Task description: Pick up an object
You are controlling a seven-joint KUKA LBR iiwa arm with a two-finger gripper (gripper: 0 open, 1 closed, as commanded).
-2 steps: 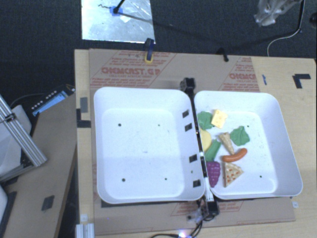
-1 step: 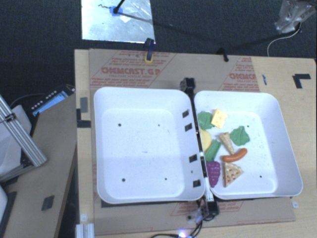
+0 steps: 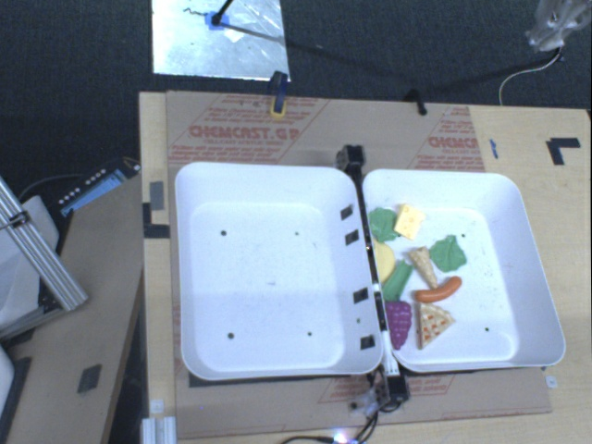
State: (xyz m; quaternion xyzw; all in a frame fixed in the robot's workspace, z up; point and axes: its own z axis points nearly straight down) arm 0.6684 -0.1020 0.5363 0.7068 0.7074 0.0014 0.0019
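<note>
The gripper is half cut off in the top right corner, so honestly can't tell what it's doing. Well below it and to its left, the right bin holds toy food: cheese, sausage, grapes, pizza slice. Further left sits the left bin.

Toy food crowding right bin's left

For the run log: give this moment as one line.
gripper: top right, off the bench | right bin: toy foods clustered at its left, incl. cheese, sausage, grapes | pick: not started
</note>
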